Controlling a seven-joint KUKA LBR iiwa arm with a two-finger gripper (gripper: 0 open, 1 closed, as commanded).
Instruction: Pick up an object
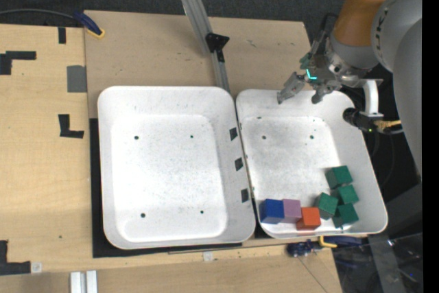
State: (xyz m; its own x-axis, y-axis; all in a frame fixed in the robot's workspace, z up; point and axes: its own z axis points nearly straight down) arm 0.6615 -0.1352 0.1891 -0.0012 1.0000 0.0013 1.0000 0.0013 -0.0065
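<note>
My gripper point(302, 91) hangs over the far edge of the right bin point(295, 137), open, with nothing between its two grey fingers point(289, 88). The blocks lie far from it, along the bin's near edge. A blue block point(272, 210), a lilac block point(291, 208) and an orange block point(309, 217) sit in a row. Several dark green blocks point(341, 195) are clustered in the near right corner.
The left bin point(164, 165) sits beside the right one. A slanted metal pole point(199, 17) rises from between the bins toward the top. A blue and yellow tool point(90, 22) lies on the bench at the far left.
</note>
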